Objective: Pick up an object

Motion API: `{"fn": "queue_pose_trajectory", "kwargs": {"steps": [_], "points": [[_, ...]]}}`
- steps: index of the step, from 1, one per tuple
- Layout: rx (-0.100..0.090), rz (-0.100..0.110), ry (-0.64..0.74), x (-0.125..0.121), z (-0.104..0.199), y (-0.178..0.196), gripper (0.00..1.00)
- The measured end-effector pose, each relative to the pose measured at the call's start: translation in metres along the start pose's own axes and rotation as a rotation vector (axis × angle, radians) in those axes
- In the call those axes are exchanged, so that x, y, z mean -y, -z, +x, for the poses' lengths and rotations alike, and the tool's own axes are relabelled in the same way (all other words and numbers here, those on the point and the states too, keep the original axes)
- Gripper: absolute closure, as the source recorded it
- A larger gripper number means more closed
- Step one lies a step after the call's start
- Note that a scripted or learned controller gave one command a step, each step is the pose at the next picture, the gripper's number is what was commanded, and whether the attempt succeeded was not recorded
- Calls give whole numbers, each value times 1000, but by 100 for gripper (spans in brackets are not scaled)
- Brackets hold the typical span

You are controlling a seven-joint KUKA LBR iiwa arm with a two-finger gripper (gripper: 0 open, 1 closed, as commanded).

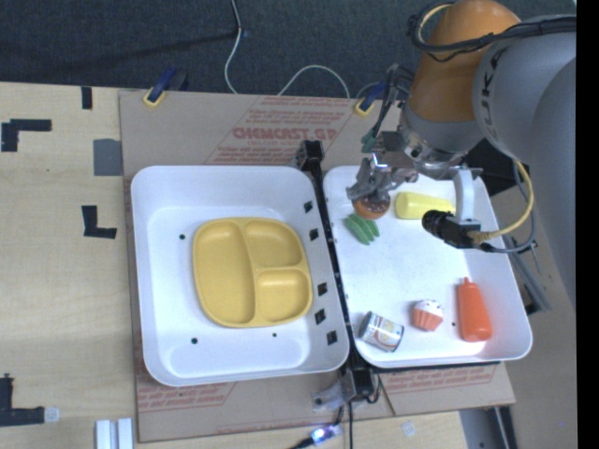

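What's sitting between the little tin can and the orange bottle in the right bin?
A small cupcake toy stands between the tin can and the orange bottle, apart from both, on the floor of the right bin, seen in the camera view.

One camera (fixed overhead) looks slantwise down on both bins [140,195].

Small orange obj [372,206] under hand [372,195], beside green obj [362,228].

The grey arm [496,73] reaches in from the right, end effector [372,187] seemingly pointing down.
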State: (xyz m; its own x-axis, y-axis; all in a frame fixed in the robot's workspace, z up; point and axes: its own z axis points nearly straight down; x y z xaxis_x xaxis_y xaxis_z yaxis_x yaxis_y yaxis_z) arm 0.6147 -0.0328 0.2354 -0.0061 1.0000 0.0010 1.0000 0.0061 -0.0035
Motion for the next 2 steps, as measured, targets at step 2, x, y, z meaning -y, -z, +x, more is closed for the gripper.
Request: {"fn": "queue_pose_trajectory", "kwargs": {"steps": [2], "points": [[-1, -2, 1, -7, 109, -4, 100]]}}
